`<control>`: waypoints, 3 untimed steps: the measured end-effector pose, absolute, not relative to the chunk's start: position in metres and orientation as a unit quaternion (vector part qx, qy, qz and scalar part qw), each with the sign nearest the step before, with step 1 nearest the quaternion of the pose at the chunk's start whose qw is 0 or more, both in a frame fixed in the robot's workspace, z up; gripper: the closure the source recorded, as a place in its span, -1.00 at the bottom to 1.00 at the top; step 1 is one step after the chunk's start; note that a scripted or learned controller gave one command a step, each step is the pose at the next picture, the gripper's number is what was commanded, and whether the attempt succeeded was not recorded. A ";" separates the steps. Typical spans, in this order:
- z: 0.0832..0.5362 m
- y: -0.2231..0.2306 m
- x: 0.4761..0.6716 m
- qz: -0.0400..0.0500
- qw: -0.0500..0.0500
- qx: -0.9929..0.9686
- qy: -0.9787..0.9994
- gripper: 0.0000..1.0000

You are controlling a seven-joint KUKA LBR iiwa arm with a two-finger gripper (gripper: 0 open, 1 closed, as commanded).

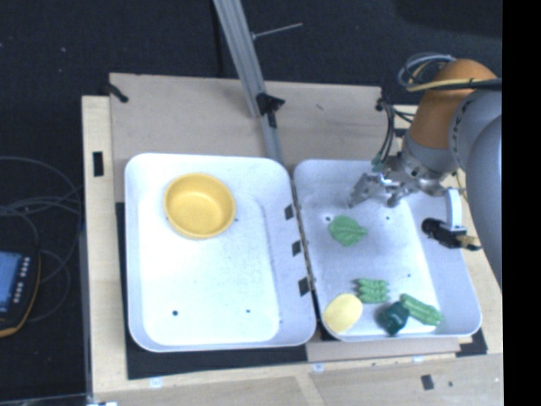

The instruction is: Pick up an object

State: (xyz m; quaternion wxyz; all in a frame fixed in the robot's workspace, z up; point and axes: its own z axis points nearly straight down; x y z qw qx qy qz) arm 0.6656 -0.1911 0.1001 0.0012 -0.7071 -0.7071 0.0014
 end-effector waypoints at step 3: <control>0.208 -0.196 0.667 -0.002 -0.002 -0.707 -0.707 1.00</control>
